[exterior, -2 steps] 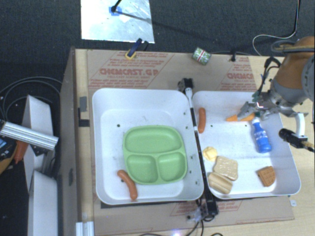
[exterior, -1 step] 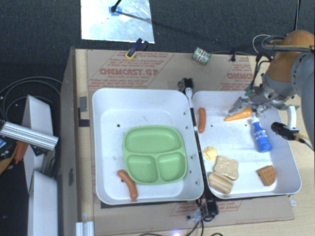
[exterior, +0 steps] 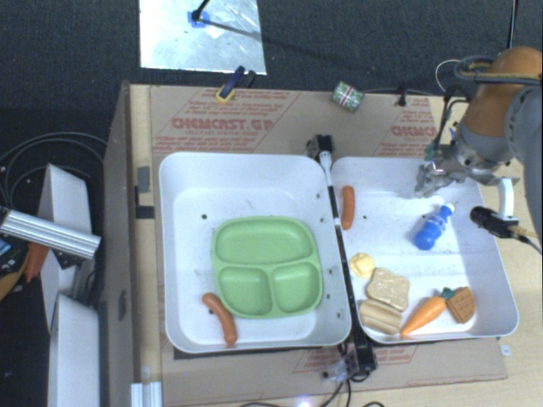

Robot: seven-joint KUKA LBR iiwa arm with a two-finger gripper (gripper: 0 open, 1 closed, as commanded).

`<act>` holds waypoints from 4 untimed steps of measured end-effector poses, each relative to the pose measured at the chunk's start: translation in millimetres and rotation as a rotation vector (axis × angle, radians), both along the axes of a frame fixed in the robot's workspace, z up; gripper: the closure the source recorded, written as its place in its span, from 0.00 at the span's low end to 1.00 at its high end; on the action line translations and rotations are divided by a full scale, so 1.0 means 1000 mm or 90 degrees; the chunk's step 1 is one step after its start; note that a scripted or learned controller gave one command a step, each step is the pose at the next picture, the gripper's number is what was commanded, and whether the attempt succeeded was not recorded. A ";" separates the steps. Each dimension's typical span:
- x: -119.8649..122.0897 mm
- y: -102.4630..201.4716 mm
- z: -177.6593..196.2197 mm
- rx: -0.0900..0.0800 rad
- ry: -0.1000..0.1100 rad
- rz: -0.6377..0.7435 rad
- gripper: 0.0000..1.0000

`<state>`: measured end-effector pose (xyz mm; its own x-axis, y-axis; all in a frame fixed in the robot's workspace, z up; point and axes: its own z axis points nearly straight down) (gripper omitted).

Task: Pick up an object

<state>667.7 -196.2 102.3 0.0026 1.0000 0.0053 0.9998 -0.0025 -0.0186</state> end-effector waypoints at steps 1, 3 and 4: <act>0.000 0.000 0.000 0.000 0.000 0.000 0.00; -0.046 0.024 -0.018 -0.004 -0.013 0.003 0.00; -0.067 0.025 -0.018 -0.004 -0.013 0.003 0.00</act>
